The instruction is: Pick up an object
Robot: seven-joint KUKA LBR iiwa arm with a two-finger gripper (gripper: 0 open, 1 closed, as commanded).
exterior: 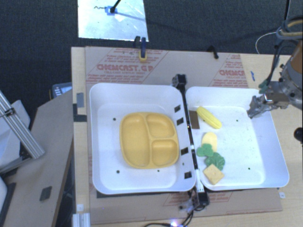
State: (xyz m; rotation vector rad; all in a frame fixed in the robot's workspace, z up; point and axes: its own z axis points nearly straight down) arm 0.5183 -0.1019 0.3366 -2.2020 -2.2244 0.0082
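Ridged yellow corn cob (209, 117), metal gripper (256, 109) well apart.

Printed lettering appears on the brown cardboard sheet (199, 63) that lies under the two white bins (142, 91). Behind the left bin, red capitals read roughly "CHEMCAST GP" (124, 68), with a smaller line above them too fine to make out. Behind the right bin, the same red print (232, 72) repeats at a slant, seemingly "CHEMCAST" again, though partly cut off. Fainter red print shows on the cardboard strip in front of the bins (173, 200), illegible at this size.
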